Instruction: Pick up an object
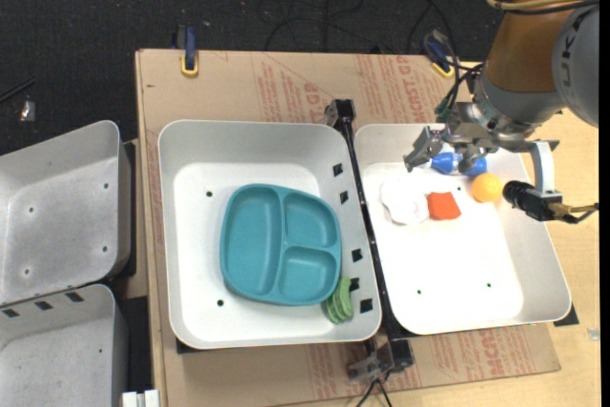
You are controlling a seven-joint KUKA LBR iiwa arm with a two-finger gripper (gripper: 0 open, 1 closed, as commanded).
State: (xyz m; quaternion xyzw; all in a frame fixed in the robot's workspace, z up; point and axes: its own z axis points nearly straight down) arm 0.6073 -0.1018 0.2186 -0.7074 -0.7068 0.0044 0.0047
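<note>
My gripper (pixel 446 157) hangs over the back of the right bin (pixel 477 300), reaching in from the right. Its dark fingers (pixel 419 155) stand apart, so it is open. A small blue object (pixel 444 163) lies on the bin floor directly below, between the fingers, and is partly hidden by them. An orange-yellow ball (pixel 486 189) sits just right of the gripper. An orange-red block (pixel 443 206) and a white lump (pixel 404 202) lie a little nearer the front.
The left bin (pixel 191 157) holds a teal divided plate (pixel 281 243), with a green object (pixel 338 303) at the plate's front right corner. A black divider (pixel 357 205) runs between the bins. White bin lids (pixel 57 205) lie off to the left.
</note>
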